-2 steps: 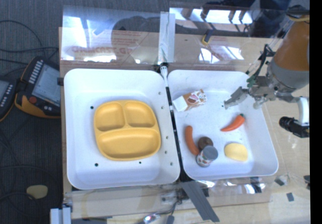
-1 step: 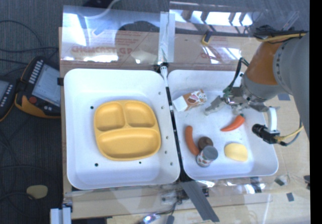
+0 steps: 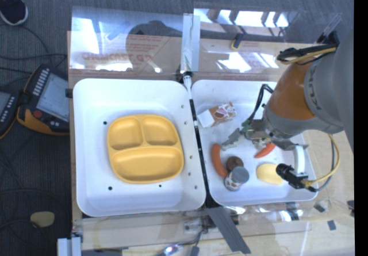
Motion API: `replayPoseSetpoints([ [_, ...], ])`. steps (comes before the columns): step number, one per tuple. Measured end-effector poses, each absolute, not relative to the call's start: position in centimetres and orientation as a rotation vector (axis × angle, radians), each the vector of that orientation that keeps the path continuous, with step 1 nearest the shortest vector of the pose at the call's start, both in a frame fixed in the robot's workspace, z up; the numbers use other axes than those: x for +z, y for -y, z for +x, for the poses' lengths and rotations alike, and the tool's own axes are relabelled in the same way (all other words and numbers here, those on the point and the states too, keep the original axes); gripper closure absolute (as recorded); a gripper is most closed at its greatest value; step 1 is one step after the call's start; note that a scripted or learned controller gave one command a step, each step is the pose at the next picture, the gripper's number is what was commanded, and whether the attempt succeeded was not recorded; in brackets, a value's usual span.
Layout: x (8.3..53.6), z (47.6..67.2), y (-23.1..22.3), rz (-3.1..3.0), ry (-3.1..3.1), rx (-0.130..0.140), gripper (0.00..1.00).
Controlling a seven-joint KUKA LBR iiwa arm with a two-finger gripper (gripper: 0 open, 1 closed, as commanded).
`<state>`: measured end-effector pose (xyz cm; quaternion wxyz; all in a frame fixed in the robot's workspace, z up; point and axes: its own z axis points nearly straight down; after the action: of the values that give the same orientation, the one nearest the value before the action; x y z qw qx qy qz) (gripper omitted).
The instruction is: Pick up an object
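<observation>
A: Where is the arm (image 3: pixel 313 96)?

B: It reaches in from the right, over the right bin (image 3: pixel 202 151). The orange band sits above the bin's upper right part, and the pincer (image 3: pixel 244 134) hangs low near the bin's middle.

A: Is the pincer wide or narrow?

B: I cannot tell. It is small and dark against the clutter, and nothing shows clearly held in it.

A: What lies in that bin?

B: A packet (image 3: pixel 218 114) with a brown print lies toward the upper left, near the divider. A sausage (image 3: pixel 217 160) lies along the left side, lower down. Just right of it sits a brown ball (image 3: pixel 234 163), and touching that from below is a small can (image 3: pixel 236 178) with a grey top. A lemon (image 3: pixel 268 173) lies toward the lower right. A carrot (image 3: pixel 264 149) lies just above the lemon, close under the arm's wrist.

A: Which is nearest the pincer?

B: The carrot and the brown ball are both near it; the packet is a bit farther up.

A: And the left bin (image 3: pixel 92 134)?

B: It holds a yellow tray (image 3: pixel 145 148) with three compartments, lying flat in the middle.

A: Anything beside the tabletop?

B: A pendant (image 3: pixel 43 99) with a screen lies on the floor to the left.
</observation>
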<state>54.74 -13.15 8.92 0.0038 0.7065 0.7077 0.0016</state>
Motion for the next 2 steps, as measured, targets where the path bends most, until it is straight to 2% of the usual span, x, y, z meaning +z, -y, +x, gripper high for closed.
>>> replayPoseSetpoints([
  [1,8.96,50.47,9.74,2.214,-2.213,0.008,0.0],
  [2,9.9,50.56,9.68,2.214,-2.213,0.012,1.0],
])
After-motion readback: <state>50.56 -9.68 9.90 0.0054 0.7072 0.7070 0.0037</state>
